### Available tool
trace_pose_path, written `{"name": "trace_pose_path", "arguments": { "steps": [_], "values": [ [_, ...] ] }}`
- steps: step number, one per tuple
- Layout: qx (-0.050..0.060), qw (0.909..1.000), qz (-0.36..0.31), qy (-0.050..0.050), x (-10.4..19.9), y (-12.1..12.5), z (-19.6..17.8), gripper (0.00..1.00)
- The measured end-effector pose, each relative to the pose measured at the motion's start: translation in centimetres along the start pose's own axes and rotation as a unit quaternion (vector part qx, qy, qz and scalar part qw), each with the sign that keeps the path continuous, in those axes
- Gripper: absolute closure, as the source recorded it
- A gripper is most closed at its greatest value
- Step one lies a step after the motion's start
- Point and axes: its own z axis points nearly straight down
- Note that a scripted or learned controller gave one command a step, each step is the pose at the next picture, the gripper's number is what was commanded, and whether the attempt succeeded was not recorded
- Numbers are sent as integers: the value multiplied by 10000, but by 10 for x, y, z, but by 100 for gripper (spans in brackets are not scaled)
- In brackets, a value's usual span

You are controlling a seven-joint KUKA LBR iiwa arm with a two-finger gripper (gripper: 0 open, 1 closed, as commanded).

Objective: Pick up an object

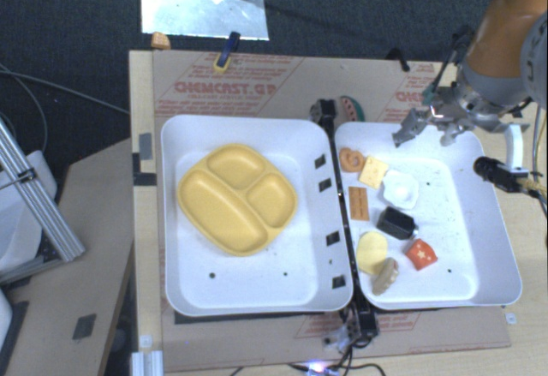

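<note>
R bin (479, 280): small items crowd its left half, from cracker (373, 171) down to red piece (421, 254); right half is open floor. L bin (184, 280): yellow tray (237, 198) fills centre, free margin around it.

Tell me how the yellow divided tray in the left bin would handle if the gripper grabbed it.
The yellow tray looks moulded and stiff, so it probably won't flop. It lies flat and wide, so it likely won't roll or tip. Its glossy, low rim may slip from the gripper, and it spans far wider than the fingers seem able to.

A robotics lab: 2 white bins (257, 130) on a cardboard-topped bench (257, 79), aluminium framing (38, 203), loose cables (17, 83).
</note>
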Motion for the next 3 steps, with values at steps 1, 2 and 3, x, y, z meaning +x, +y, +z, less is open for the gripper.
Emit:
{"name": "trace_pose_path", "arguments": {
  "steps": [1, 2, 3],
  "values": [
    [9, 10000, 14, 17, -21, 6, 133, 0],
    [31, 10000, 20, 8, -20, -66, 129, 0],
    [29, 10000, -12, 21, 33, -118, 129, 0]
  ]
}}
